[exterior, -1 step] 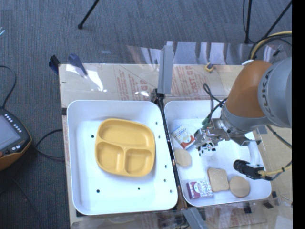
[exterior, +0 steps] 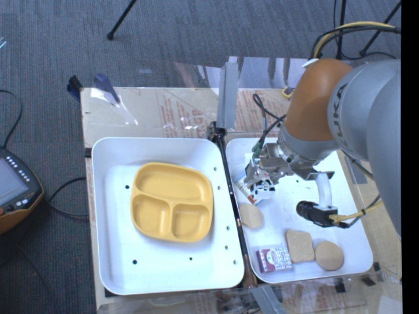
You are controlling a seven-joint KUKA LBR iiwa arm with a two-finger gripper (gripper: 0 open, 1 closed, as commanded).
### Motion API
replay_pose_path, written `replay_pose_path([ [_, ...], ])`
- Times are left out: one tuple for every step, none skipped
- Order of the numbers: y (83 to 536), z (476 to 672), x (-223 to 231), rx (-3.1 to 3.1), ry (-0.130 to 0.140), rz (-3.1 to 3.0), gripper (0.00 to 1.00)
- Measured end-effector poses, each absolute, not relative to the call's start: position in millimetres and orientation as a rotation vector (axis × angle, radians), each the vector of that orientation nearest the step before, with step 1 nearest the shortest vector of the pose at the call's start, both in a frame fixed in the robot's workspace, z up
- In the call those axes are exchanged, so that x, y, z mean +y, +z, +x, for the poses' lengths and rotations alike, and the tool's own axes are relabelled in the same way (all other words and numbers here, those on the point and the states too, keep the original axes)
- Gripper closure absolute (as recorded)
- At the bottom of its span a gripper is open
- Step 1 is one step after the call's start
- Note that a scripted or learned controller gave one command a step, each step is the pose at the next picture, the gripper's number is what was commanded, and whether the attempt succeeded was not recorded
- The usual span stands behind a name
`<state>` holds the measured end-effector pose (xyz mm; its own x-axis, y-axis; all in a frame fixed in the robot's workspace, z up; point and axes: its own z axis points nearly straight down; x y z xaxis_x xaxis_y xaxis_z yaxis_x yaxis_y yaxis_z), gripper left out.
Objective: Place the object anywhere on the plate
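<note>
object: the task names none; the nearest piece to the hand is a pale oval cookie [exterior: 251, 216] lying flat on the floor of the right bin [exterior: 357, 257], close to that bin's left wall.
object to hand: the oval cookie sits just below the hand [exterior: 257, 187] in the view, near it; whether they touch cannot be told.
hand: low over the left part of the right bin, below the orange band [exterior: 315, 106] of the arm; whether it is open or closed cannot be told, and nothing can be seen between its tips.
other pieces in right bin: a square toast-like slice [exterior: 300, 246] and a round cookie [exterior: 328, 255] side by side near the front edge, with a small maroon packet [exterior: 273, 260] to their left.
plate: a yellow three-compartment plate [exterior: 173, 201] lies flat in the middle of the left bin [exterior: 111, 156], well apart from the hand.
worktop: both bins sit side by side on the worktop [exterior: 163, 110].
</note>
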<state>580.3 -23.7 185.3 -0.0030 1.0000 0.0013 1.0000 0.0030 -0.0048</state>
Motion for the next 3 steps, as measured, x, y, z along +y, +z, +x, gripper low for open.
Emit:
replay_pose_path([
  [184.0, 561.2, 77.1, -2.224, 0.008, -2.209, 1.00],
  [126.9, 561.2, 118.3, -2.219, 0.006, -2.220, 1.00],
  [136.2, 616.1, 146.9, -2.216, 0.008, -2.222, 1.00],
])
